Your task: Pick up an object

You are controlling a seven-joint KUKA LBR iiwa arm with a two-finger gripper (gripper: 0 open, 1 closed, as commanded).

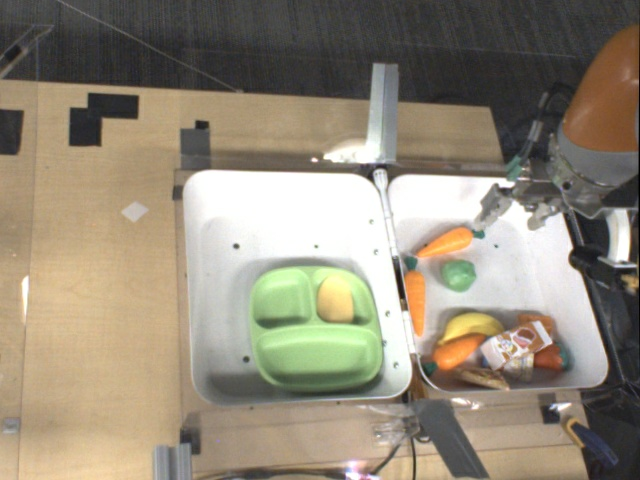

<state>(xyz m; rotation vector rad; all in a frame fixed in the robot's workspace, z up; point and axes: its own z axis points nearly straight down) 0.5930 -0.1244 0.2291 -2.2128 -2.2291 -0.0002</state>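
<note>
arm [605, 98]: cut off at right edge | snack packet [515, 348]: label too small to read

A: Where does the camera sit?
B: High above the bench [90, 268], looking down at a slant on both bins, far enough off to take in the left bin [215, 228], the right bin [575, 318] beside it, and dark floor [250, 18] beyond.

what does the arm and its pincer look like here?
The arm has a rounded orange band above a grey wrist section. The pincer is metallic grey, with two slim fingers and small teal-green accents. Dark cables run along the wrist.
</note>
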